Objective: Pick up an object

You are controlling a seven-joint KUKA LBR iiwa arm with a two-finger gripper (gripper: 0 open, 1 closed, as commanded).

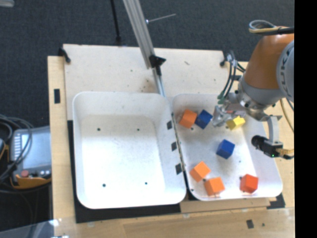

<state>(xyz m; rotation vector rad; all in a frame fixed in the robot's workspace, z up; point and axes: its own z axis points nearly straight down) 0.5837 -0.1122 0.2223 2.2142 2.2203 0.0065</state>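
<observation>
Honestly, claw sits low in the right bin, between a blue cube and yellow block; can't tell its state. Best center on one block before squeezing.

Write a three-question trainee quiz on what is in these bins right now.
1. True or false: all the blocks lie in the right bin.
2. How many blue blocks are there?
3. Which block lies nearest the gripper: A) yellow block, B) red block, C) lower blue block?

Key: 1 true; 2 two, one beside an orange block and the lower one; 3 A.
</observation>
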